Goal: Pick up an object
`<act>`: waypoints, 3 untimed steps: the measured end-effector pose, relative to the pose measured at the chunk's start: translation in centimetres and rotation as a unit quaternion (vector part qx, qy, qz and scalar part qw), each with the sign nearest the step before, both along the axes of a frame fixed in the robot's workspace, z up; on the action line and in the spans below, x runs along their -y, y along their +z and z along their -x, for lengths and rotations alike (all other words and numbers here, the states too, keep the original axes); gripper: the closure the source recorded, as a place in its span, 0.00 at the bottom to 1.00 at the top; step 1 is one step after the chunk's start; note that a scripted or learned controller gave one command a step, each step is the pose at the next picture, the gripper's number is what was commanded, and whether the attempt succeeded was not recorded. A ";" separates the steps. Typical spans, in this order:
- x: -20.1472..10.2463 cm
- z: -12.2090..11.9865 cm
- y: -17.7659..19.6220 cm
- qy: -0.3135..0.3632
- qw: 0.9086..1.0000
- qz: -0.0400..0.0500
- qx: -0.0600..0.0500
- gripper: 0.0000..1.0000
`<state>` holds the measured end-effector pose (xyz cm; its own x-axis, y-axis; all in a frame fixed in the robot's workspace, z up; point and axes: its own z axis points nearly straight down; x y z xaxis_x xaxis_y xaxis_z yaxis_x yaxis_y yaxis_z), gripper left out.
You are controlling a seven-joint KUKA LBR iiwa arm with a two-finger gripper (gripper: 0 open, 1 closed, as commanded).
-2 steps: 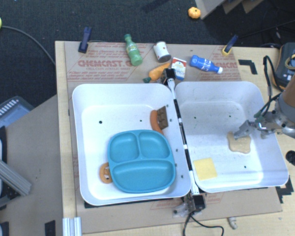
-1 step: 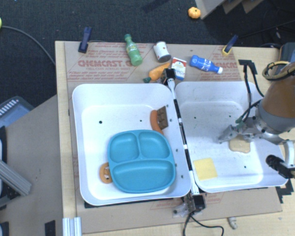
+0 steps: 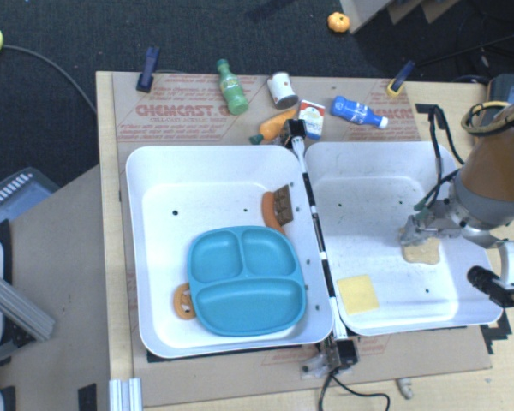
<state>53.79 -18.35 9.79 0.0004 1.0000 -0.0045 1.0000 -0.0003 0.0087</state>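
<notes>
Tan bread-like slice [image 3: 422, 253] lies flat on the floor of the right bin [image 3: 385, 165], near its right wall, directly under the pincer [image 3: 418, 232], apparently the chosen target. The arm reaches in from the right, wrist angled down; whether the pincer is clenched or released I cannot tell.

A flat, pale tan slice-shaped object [image 3: 422, 253] is seen lying in the right bin [image 3: 385, 165], directly beneath the gripper [image 3: 420, 232].
</notes>
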 end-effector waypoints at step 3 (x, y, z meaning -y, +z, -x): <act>3.8 1.7 8.5 0.001 1.000 -0.001 -0.003 1.00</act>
<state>52.12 -22.19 18.32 -0.0009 1.0000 -0.0016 1.0000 0.0009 0.0027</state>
